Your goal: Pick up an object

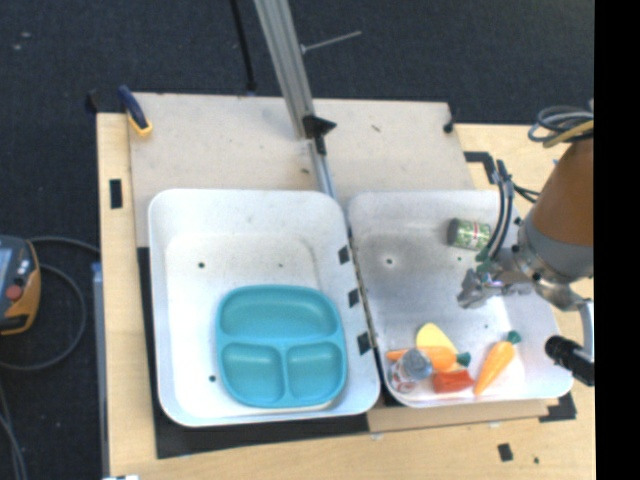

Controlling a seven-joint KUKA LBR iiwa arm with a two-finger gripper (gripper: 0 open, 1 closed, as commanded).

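The gripper [478,290] hangs over the right bin [400,228]; whether it grips anything is hard to tell, as it is small and blurred. A green can [469,233] lies just above it in view, apart from it. Below it, along the bin's near edge, sit a yellow piece [435,339], an orange carrot [495,365] and a red item [452,379]. The left bin [200,223] holds 1 blue divided tray [282,346]. Both bins rest on a wooden bench [240,133] over dark floor [100,28].

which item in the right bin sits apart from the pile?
The green can, lying on its side near the bin's far edge, just beyond the gripper. The carrot, yellow piece and red piece cluster at the near edge.
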